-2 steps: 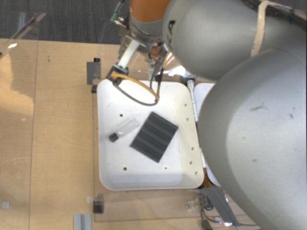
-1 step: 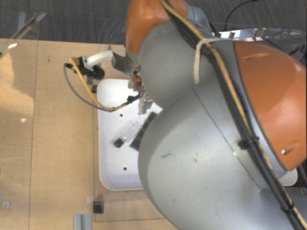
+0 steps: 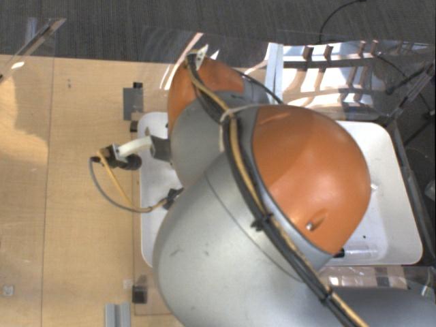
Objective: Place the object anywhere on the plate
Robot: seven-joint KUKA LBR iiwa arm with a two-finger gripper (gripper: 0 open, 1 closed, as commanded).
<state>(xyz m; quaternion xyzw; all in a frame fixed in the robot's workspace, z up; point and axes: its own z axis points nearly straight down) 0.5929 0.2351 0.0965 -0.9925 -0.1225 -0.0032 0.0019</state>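
We see bulky grey arm with orange band (image 3: 300, 176) covering shallow white bins (image 3: 402, 203); pincer state: cannot tell. We judge slow descent over plate safest.

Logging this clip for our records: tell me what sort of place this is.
Most likely a robotics lab or test cell. A large grey and orange arm with cables strapped along it looms over a white bin on a plywood bench, with dark carpet beyond.
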